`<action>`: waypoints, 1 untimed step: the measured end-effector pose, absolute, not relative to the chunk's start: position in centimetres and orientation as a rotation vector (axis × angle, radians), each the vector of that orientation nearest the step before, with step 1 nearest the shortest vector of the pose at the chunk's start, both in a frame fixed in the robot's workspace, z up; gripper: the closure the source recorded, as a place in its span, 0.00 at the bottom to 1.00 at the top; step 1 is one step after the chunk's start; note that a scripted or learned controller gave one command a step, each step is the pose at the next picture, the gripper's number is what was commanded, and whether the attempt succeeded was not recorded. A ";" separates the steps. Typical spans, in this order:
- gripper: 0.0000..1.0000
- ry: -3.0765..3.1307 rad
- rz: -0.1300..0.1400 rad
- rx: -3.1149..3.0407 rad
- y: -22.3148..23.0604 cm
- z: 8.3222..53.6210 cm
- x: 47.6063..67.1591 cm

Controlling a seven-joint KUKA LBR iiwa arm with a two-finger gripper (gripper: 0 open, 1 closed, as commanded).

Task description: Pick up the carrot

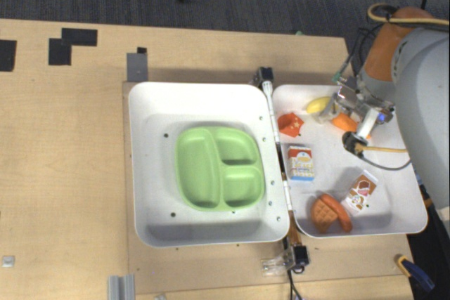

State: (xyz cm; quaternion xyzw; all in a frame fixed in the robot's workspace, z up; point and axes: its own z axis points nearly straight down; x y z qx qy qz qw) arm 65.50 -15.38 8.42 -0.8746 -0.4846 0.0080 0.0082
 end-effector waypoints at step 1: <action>0.00 -2.004 -0.003 -2.423 -14.4 8.5 63.9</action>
